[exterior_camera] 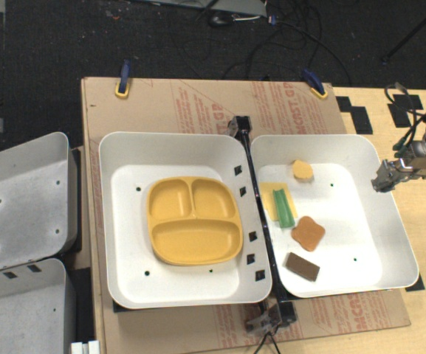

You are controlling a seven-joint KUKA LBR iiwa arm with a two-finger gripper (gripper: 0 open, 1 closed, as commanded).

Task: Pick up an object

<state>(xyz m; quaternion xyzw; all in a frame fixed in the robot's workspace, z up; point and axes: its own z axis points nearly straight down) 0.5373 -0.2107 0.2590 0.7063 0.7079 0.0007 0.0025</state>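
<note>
1. A yellow divided plate (195, 221) sits in the middle of the left bin (117, 198), its three compartments facing up.
2. In the right bin (390, 257), four pieces lie near the shared divider: a small yellow block (303, 170) at the top, a green and pale-yellow strip (280, 205) below it, an orange piece (308, 233) lower still, and a dark brown block (302, 266) nearest the front.
3. At the right bin's far-right rim, well apart from all four pieces, hovers the gripper (385, 182); whether it is spread or clenched cannot be told, and nothing is seen in its grasp.
</note>
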